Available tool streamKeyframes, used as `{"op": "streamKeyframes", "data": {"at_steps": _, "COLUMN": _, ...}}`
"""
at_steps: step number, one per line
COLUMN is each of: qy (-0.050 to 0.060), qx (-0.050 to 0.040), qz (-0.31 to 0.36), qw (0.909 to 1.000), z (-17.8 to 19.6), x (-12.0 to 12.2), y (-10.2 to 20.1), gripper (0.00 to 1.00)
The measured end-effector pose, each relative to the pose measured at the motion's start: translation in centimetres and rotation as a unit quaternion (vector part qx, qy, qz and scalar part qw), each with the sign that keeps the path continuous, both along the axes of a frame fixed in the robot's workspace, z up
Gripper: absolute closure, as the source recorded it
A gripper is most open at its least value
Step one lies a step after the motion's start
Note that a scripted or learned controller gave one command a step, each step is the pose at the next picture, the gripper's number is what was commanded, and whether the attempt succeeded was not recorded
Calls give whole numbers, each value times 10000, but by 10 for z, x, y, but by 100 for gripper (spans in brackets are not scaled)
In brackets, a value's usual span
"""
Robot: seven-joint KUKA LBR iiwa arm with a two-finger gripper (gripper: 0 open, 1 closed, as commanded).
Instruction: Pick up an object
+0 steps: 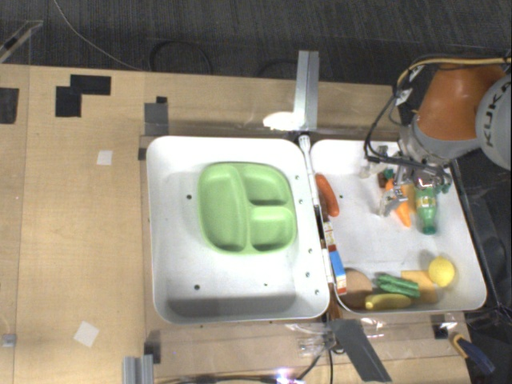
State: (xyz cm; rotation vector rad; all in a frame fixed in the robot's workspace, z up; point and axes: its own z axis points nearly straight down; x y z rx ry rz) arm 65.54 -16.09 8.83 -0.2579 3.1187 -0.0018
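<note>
Wooden bench (72,238) bearing white bins (160,214)

We see an evenly lit, fairly bright scene. The two white bins (160,238) come close to washing out, and a glare patch (280,121) burns on the bench just beyond them. Soft shadow pools along the near inner wall of the left bin. The picture is slightly soft and grainy, and the dark floor (200,14) at the far side shows little detail.
</note>
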Motion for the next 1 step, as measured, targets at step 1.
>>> {"op": "streamKeyframes", "data": {"at_steps": 1, "qy": 7, "qx": 5, "qz": -374, "qw": 9993, "z": -1, "x": -12, "y": 2, "gripper": 0}}
